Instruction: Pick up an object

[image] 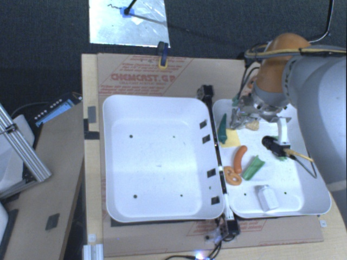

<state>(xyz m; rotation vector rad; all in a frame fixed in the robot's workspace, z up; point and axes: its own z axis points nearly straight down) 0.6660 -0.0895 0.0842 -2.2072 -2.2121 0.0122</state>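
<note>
**Onlooker 1:** Gripper (238, 119) check: it sits low over the far end of the right bin (310, 199). Whether it is apart or together cannot be told from here, because the wrist covers it. I see nothing held in it.

**Onlooker 2:** List the candidates, nearest edge first.

**Onlooker 1:**
- Closest to us is a pale grey block (266, 196), well apart from the gripper.
- Behind it is an orange ring (233, 176), near the wall shared with the other bin.
- Next come a green block (252, 167) and an orange sausage (239, 157), side by side.
- Further back is a yellow wedge (232, 138), with a dark green strip (222, 128) just beside it along that same wall.
- Farthest is a tan lump (252, 125), just beside the gripper on the arm's side.

**Onlooker 2:** Which is the likely pick?

**Onlooker 1:** My judgement is the tan lump or the yellow wedge. Both lie near the gripper, one on either side of it.

**Onlooker 2:** Hazards?

**Onlooker 1:**
- Crowding: the far items lie close together, so a closing grasp may catch two of them or push one aside.
- Wall contact: the dark green strip hugs the wall, which may block the approach.
- Offset: the gripper sits between items rather than plainly over one, so it may close on nothing.
</note>
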